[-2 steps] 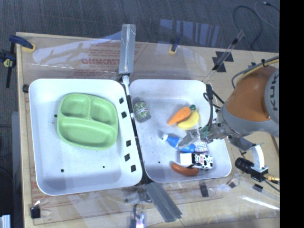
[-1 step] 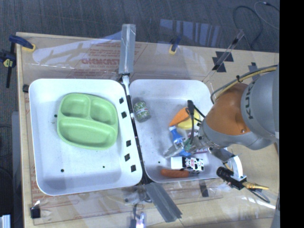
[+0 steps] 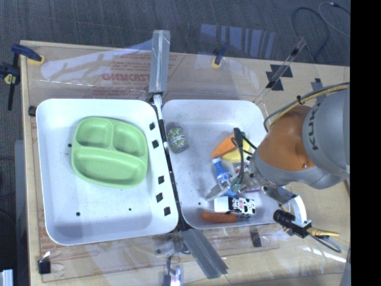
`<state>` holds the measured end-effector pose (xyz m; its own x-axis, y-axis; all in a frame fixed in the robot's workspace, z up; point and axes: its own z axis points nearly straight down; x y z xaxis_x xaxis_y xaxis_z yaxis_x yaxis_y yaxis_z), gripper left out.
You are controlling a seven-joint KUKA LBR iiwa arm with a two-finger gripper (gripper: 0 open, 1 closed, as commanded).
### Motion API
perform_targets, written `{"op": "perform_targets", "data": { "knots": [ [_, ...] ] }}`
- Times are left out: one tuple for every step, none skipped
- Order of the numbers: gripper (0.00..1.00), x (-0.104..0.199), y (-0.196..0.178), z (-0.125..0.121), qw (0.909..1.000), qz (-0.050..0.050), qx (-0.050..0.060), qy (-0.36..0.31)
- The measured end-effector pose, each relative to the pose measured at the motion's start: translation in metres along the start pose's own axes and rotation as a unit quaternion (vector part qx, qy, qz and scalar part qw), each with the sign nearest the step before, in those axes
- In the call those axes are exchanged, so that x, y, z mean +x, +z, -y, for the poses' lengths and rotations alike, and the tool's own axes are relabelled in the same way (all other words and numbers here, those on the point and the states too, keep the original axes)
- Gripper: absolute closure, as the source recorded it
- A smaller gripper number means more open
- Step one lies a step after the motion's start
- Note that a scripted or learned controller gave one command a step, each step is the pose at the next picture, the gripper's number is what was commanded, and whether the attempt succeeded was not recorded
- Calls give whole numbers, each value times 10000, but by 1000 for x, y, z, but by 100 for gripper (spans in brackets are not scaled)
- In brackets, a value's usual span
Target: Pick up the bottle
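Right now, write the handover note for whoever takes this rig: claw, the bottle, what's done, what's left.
Claw: low in the right bin, over the pile near that bin's right side. Whether it is open or shut cannot be told from this view.
Bottle: the blue and white item under the claw looks like it, lying among an orange piece, a black and white box and a carrot-like stick. A small mottled ball sits apart near the divider.
Left bin: holds a green divided tray.
Done: arm reached the pile.
Left: confirm a grasp, lift the bottle out.
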<state>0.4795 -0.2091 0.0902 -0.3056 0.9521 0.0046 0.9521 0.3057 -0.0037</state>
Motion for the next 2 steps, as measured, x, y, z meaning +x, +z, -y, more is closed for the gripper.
{"op": "perform_targets", "data": {
  "knots": [
    [100, 0, -9, 0, 10000, -9, 8, -18],
    [100, 70, -129, -20, 10000, 16, -10, 64]
  ]
}}
